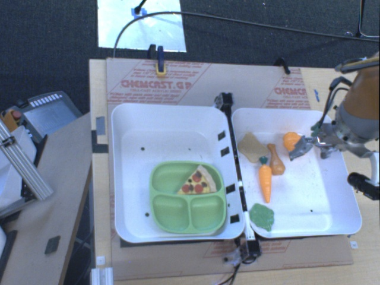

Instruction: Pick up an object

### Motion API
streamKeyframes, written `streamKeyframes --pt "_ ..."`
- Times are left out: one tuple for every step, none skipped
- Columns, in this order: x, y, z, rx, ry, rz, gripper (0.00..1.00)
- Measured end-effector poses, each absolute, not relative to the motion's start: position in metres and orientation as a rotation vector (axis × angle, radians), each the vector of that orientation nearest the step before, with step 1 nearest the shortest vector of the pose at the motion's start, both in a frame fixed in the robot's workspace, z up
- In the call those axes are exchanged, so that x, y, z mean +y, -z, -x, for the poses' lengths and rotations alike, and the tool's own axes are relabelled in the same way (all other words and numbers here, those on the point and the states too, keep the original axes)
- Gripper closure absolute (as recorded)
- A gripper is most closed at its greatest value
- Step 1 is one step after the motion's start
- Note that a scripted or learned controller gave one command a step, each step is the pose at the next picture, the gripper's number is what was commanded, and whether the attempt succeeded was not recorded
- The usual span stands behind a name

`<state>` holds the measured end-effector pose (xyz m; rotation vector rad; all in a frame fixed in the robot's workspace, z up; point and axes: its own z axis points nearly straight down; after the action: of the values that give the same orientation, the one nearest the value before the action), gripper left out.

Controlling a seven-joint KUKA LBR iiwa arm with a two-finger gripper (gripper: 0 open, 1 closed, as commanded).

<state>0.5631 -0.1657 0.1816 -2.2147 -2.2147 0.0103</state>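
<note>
Camera view: the gripper [304, 146] is hovering in the right bin [338, 218], just beside the orange ball [290, 140]; whether its fingers are apart or together cannot be told. A drumstick [275, 160], a carrot [265, 183], a tan slab [253, 147] and a green lump [262, 217] are lying nearby. In the left bin [136, 159] a green tray [172, 209] is bearing a pizza slice [198, 181]. The ball is probably light, smooth and prone to rolling, so gripping across its middle looks safest.
</note>
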Motion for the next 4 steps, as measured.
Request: streamKeyframes --pt "-0.165 -0.189 -0.566 -2.225 0.001 2.218 0.00" --pt "-0.162 -0.147 -0.574 -2.229 0.002 2.218 0.00" --pt "-0.156 -0.091 -0.579 -2.230 0.004 2.218 0.00" --pt "-0.156 -0.085 -0.580 -2.227 0.002 2.218 0.00"
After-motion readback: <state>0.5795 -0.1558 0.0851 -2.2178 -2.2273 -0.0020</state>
